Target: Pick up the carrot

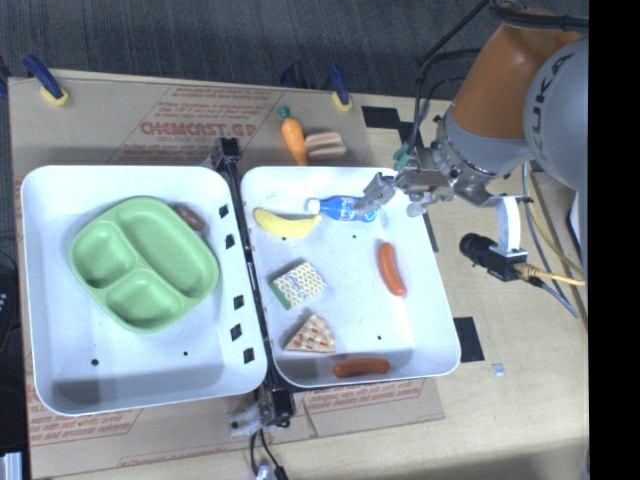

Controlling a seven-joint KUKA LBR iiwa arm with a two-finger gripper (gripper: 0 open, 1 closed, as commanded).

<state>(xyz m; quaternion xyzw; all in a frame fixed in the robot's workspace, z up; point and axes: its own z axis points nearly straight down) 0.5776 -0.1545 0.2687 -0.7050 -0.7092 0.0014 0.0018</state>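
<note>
Carrot (pixel 292 139) lies on bench beyond right bin (pixel 430 308) far rim, beside bun (pixel 325 146). Hand (pixel 375 196) over bin's far corner near blue item (pixel 343 209); we cannot tell its state. Risk: rim blocks reach, we nudge bun.

"CHEMCAST GP" in red print on the cardboard sheet (pixel 170 118) beneath the bins; other print illegible.
</note>
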